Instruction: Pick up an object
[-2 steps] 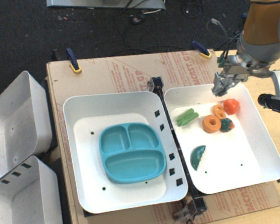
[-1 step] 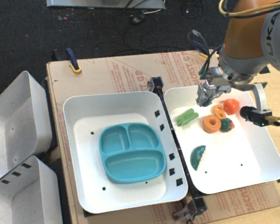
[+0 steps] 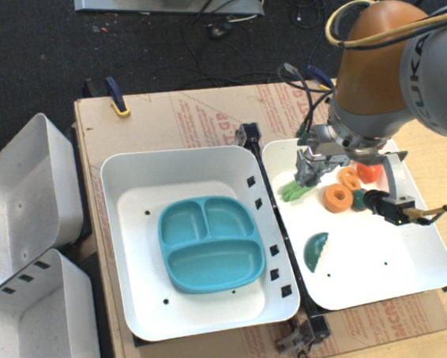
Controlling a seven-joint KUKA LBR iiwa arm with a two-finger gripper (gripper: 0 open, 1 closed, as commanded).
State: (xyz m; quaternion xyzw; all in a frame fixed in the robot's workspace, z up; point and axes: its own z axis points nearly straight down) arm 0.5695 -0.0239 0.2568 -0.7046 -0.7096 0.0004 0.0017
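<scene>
A dark floor strewn with cables surrounds a brown board counter (image 3: 201,117) that carries two shallow white plastic bins side by side. The left bin (image 3: 127,248) holds a teal plastic divided plate (image 3: 211,243) with three compartments, lying flat near its middle. The right bin (image 3: 423,260) holds a cluster of small toy foods in its upper half: a light green leafy piece (image 3: 292,191) near the bin's left wall, an orange ring-shaped piece (image 3: 337,197) just to its right, a small orange piece (image 3: 348,177) above the ring, and a red piece (image 3: 370,172) beside that. A dark teal curved piece (image 3: 315,249) lies apart, lower in the same bin.

The grey arm with its orange band (image 3: 376,47) reaches in from the right, and its hand (image 3: 310,169) sits low over the right bin, just above the light green piece. Whether the hand is wide or narrow cannot be told from this angle, and nothing is visibly between its fingers.
</scene>
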